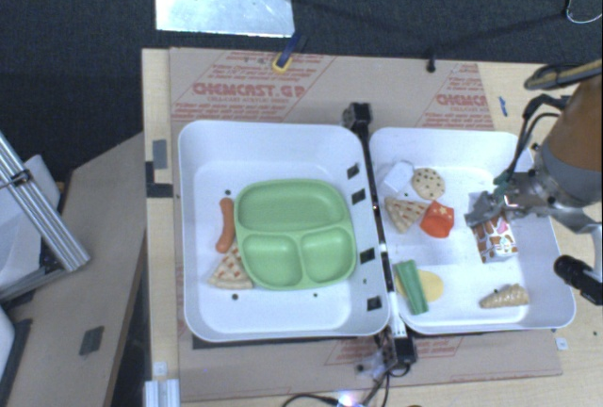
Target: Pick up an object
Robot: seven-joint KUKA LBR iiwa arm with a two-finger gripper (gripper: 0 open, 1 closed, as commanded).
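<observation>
Gripper (pixel 485 207), finger state indiscernible, poised at right of frame directly above the small carton (pixel 497 240), whose long axis runs roughly top to bottom.

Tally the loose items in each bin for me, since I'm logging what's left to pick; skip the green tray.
Left bin: 2, a hot dog and a pizza slice.
Right bin: 8, namely white piece, cookie, wedge, red piece, green stick, yellow disc, carton, pastry.
Total: 10.
</observation>
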